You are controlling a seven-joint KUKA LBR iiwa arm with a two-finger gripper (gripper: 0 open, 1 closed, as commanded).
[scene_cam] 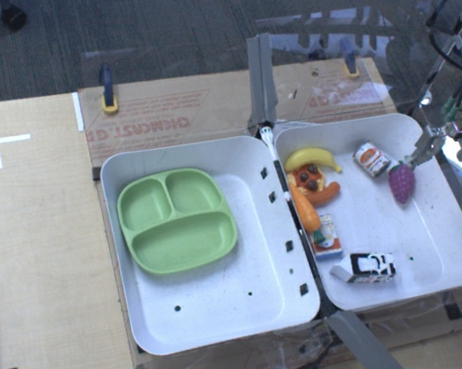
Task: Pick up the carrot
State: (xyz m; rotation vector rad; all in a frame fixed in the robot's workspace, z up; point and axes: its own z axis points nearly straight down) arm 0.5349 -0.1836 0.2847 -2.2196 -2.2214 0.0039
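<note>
Orange, tapered plastic carrot (305,209): smooth and slender, lying lengthwise along the left wall of the right-hand shallow white bin (449,263), about 9 o'clock from that bin's middle. Touching or overlapping a red-and-orange toy (315,184) at its 1 o'clock end, with a yellow plastic banana (313,158) just beyond at 12 o'clock. Small white-and-red printed box (326,238) just beside its lower end at 5 o'clock.

Two-finger hand (425,150) at the bin's right rim, at 3 o'clock from the carrot and well apart from it. Cannot tell whether released or clenched. Purple bunch of toy grapes (401,183) just beside its tip at 8 o'clock; small red-labelled can (372,159) between hand and banana.

Light green divided plate (176,220) in the left white bin (208,320), on the pale wooden surface (35,252).
</note>
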